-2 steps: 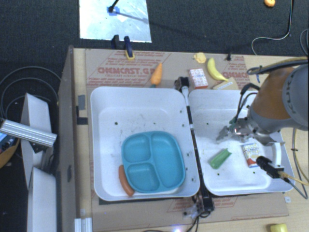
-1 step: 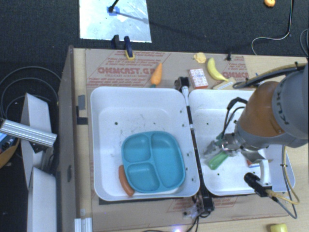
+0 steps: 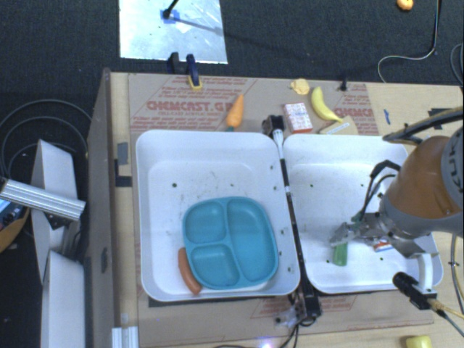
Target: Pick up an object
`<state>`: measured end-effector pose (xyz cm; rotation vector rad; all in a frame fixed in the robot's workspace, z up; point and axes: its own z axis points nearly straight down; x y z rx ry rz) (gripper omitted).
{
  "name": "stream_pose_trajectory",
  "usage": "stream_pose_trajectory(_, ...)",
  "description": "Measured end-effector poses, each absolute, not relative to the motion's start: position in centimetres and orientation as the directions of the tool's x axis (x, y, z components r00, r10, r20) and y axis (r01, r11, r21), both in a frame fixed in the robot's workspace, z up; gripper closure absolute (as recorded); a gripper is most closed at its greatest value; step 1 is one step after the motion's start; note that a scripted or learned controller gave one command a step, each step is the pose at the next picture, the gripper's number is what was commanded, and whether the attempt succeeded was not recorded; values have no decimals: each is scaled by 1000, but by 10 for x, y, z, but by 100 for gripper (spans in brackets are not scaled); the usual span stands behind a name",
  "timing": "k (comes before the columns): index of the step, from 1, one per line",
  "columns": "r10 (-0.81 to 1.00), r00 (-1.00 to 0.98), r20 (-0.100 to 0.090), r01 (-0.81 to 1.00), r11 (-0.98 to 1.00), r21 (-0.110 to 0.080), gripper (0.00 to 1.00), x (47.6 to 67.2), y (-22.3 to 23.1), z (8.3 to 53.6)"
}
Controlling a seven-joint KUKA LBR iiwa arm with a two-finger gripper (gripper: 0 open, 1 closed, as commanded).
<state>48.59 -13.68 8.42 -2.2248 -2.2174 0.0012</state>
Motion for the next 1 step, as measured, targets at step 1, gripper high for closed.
stream_pose_trajectory(1, 1000, -2, 2, 1000, 2, 4, 100, 489, -133, 96)
